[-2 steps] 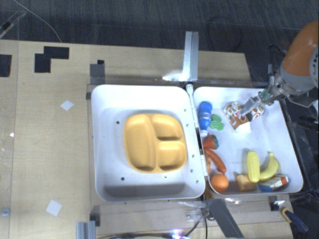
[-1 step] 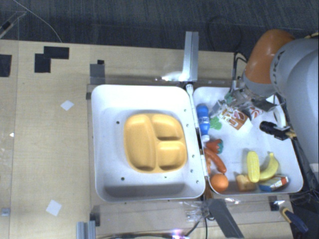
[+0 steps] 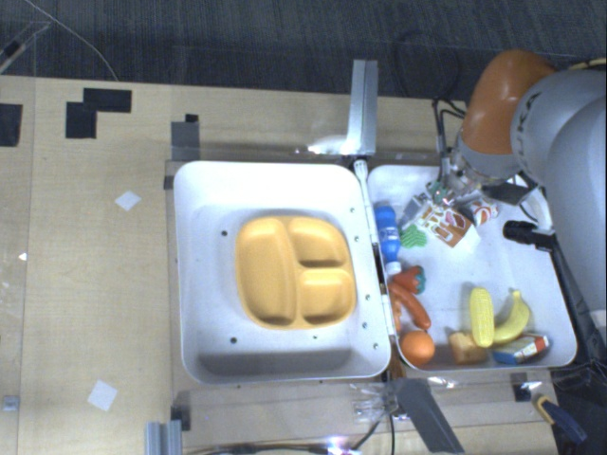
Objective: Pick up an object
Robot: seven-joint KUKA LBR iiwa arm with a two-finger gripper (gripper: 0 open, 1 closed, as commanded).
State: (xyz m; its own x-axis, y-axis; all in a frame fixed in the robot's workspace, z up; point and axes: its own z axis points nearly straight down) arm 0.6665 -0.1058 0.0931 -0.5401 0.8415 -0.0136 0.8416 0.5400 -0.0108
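My gripper (image 3: 444,193) hangs over the back of the right bin (image 3: 560,292), below the arm's orange band. Just in front of it lies a red and white carton (image 3: 448,226), close enough that I cannot tell whether they touch. A small green item (image 3: 413,238) lies left of the carton. A blue bottle (image 3: 385,230) rests along the bin's left wall. Nearer the front are a red sausage-like toy (image 3: 410,297), an orange (image 3: 417,347), a corn cob (image 3: 482,315) and a banana (image 3: 513,318).
The left bin (image 3: 204,254) holds a yellow divided tray (image 3: 292,269). A marker-like item (image 3: 524,350) and a brown piece (image 3: 463,347) lie at the right bin's front edge. A metal post (image 3: 363,107) stands behind the bins' shared wall.
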